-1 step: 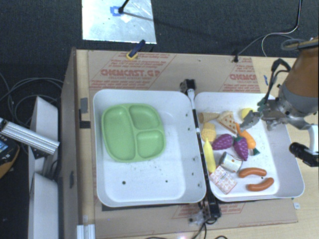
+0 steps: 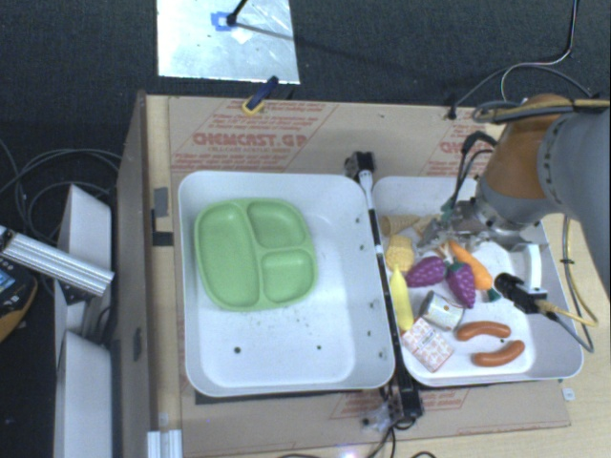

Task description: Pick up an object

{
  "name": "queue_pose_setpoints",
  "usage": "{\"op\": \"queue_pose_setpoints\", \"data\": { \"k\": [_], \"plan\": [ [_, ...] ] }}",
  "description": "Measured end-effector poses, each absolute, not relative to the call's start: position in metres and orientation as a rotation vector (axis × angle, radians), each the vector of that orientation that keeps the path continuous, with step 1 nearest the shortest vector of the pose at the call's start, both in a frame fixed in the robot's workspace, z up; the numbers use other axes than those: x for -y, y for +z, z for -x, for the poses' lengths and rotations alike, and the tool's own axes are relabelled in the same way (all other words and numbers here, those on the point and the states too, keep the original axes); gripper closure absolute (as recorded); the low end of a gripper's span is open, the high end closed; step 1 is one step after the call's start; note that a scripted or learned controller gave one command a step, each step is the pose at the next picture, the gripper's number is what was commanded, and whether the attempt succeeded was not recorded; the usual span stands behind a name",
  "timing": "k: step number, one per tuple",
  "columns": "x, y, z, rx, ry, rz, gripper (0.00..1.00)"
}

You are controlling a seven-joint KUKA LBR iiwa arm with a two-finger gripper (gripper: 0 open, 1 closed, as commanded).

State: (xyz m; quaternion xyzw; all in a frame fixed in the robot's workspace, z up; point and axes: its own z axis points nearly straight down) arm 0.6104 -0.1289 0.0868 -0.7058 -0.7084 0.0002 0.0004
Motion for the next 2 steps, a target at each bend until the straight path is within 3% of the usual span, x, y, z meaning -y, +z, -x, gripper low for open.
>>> {"op": "queue_pose_setpoints", "data": {
  "k": [1,2],
  "plan": [
    [0.103,0.085,-0.657,2.213,0.047,2.209,0.00],
    [0.115,0.082,-0.662,2.208,0.041,2.200,0.00]
  ]
}}
